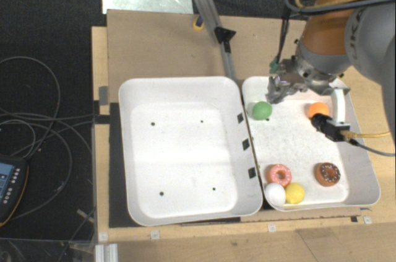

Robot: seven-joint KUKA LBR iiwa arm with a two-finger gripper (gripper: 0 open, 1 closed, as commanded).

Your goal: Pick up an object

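green ball (262,111): in right bin (365,183), near its far left corner, just below-left of gripper (275,93) | gripper: hovering, grasp state cannot tell | orange ball (318,109): partly hidden behind arm hardware

Both bins are plain white, the left bin (179,149) with a few dark dots. In the right bin (365,189): green ball (262,110) far left, orange ball (318,109) far right, pink-frosted donut (279,174), chocolate-brown sprinkled donut (327,174), white ball (275,194) and yellow ball (295,193) near.
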